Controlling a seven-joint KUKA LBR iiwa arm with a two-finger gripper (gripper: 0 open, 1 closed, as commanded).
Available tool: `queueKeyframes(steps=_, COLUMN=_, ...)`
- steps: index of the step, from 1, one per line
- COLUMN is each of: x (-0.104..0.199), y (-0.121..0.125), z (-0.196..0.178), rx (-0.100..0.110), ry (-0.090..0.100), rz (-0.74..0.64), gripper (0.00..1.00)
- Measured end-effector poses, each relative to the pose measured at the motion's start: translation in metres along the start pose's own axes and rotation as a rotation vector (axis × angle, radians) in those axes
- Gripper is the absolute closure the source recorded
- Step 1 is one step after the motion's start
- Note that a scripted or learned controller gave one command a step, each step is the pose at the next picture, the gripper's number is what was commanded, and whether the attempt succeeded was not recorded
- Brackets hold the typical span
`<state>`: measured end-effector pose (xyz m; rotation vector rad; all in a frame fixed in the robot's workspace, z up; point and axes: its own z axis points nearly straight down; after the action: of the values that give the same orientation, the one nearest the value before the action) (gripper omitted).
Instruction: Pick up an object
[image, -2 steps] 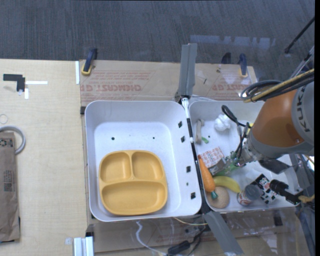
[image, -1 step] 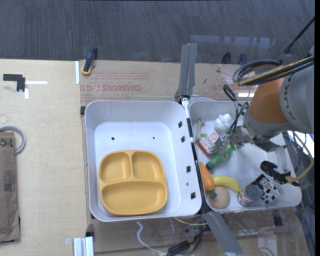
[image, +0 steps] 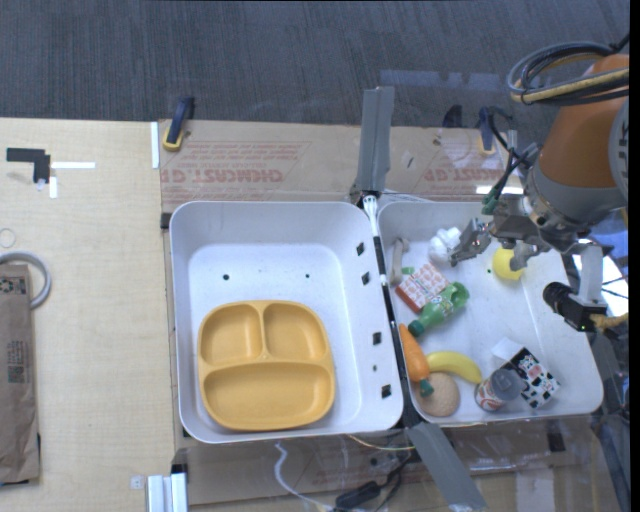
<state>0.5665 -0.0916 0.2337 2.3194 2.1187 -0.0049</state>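
Camera view puts the claw (image: 478, 243) low over the right white bin (image: 585, 352), its finger spread beyond telling. A small round yellow toy (image: 507, 265) lies just beside it toward the arm; a crumpled white lump (image: 444, 241) lies opposite.

Yellow divided plate (image: 266, 364) in left bin (image: 190, 300); brown bag (image: 16, 370) far left.

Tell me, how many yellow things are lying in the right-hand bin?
2: a banana near the bin's front edge, and a small round yellow thing further back, just under the gripper. The arm may hide more.
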Motion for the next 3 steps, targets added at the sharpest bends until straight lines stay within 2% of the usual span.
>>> queueKeyframes(steps=1, x=-0.066, y=0.030, z=0.006, rx=-0.001, ry=0.000, rz=-0.100, gripper=0.00)
queueKeyframes(steps=2, x=-0.084, y=0.055, z=0.069, rx=-0.001, ry=0.000, rz=-0.265, gripper=0.00)
queueKeyframes(steps=3, x=-0.114, y=0.065, z=0.142, rx=-0.002, ry=0.005, rz=-0.277, gripper=0.00)
